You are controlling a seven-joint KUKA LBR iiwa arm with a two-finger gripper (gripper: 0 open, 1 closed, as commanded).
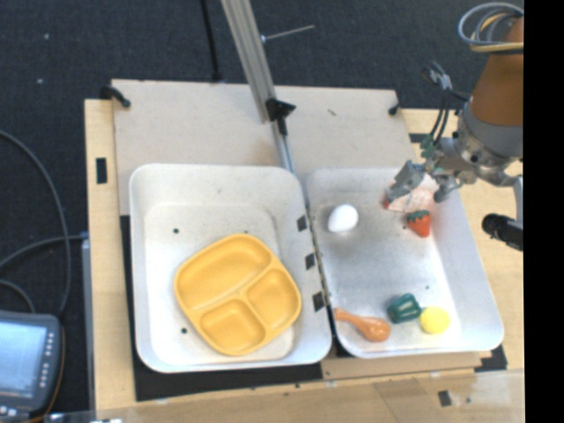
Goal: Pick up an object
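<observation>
Just below the gripper [421, 189], grip state unclear, sits a small red toy [420, 224], probably light, rigid, graspable across its middle.

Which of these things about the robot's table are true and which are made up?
1. A yellow plate with three sections lies in the left bin. True.
2. The white ball lies in the left bin. False: it lies in the right bin, near its left wall.
3. The robot's hand is over the far end of the right bin. True.
4. The green block sits next to the white ball. False: it sits at the near end beside a yellow ball, far from the white one.
5. An orange spoon lies in the right bin near its front edge. True.
</observation>
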